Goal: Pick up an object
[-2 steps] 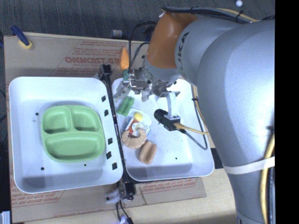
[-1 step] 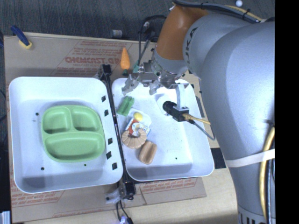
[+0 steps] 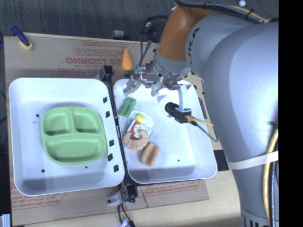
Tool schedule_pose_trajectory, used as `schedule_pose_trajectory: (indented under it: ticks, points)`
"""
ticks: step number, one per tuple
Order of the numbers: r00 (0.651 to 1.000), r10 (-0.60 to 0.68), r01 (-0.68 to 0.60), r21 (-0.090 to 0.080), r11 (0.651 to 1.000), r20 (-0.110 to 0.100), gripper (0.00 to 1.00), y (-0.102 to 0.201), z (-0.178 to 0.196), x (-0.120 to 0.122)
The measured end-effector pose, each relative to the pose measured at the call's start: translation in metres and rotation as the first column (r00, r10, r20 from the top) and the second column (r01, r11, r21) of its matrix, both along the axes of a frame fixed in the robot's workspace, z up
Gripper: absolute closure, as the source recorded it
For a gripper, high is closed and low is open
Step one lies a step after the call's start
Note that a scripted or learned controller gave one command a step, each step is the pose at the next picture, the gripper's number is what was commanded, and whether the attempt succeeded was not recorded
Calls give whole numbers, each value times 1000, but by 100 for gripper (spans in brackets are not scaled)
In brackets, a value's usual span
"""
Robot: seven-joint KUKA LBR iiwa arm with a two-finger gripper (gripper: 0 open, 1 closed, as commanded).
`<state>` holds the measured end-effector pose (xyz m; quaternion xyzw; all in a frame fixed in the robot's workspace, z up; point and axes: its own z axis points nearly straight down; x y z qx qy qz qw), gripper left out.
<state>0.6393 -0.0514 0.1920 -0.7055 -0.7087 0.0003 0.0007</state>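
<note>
1. The arm (image 3: pixel 227 56) reaches in from the right. Its gripper (image 3: pixel 142 89) hangs over the far end of the right bin (image 3: pixel 203 161).
2. The gripper is open. Its two fingers are spread apart, with only white bin floor between them. It holds nothing.
3. I think it is open so it can drop around a thing and then squeeze.
4. The things to pick are all in the right bin, bunched along its left side.
5. A green block (image 3: pixel 127 107) lies nearest, just below the gripper and a bit to the left. It is close to the wall between the bins.
6. Below the block is a small toy (image 3: pixel 139 123) in yellow, red and white. It touches a round tan disc (image 3: pixel 134 142).
7. A tan bun (image 3: pixel 149 154) lies just beside the disc, nearer the front.
8. The block looks like the easy pick. It is closest, and it sits apart from the other three.
9. The toy and disc touch, so a grab there could push both.
10. The wall is near the block, so one finger might bump the wall. That could spoil the grab.
11. The left bin (image 3: pixel 19 126) holds a green tray (image 3: pixel 73 134). It is wide and flat, so it looks hard to pinch, and it is well apart from the gripper.
12. A carrot (image 3: pixel 126 59) lies on the board (image 3: pixel 71 56) behind the bins, so it is likely not for picking.
13. Nothing is lifted yet, so the job is only starting.
</note>
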Motion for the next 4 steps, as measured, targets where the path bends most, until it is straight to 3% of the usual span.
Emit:
schedule_pose_trajectory:
  ticks: [4]
  points:
    - [1000, 0, 0, 0, 1000, 0, 0, 0, 0, 0]
